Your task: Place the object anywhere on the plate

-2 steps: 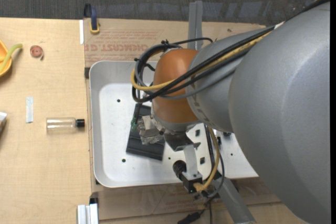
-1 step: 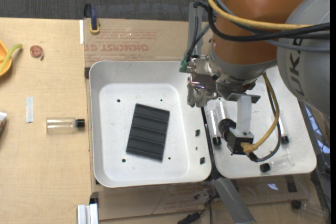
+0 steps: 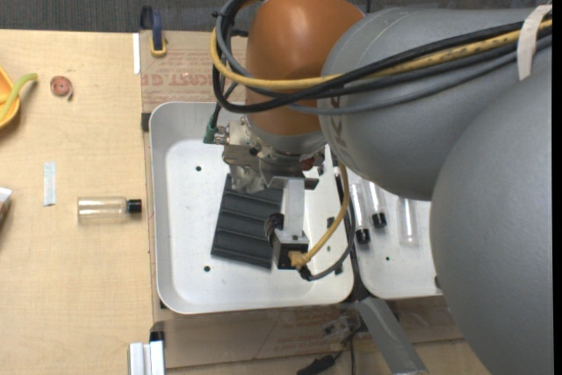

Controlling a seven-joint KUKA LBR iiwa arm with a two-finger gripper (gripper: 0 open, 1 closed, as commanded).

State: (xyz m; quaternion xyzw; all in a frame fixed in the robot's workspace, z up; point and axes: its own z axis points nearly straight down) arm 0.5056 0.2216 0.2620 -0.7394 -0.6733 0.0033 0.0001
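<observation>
We see the grey arm with its orange band [image 3: 299, 57] reaching over the left shallow white bin [image 3: 176, 277], its gripper [image 3: 259, 176] low over a dark ribbed rectangular plate [image 3: 246, 228] lying tilted in that bin. Whether it grips anything, we cannot tell. A clear plastic bottle with a black cap [image 3: 107, 207] lies on the wooden bench [image 3: 70, 294], left of the bin.

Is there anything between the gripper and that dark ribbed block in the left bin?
Nothing visible does: the gripper sits right over the top end of the dark ribbed rectangular block inside the left white bin.
</observation>
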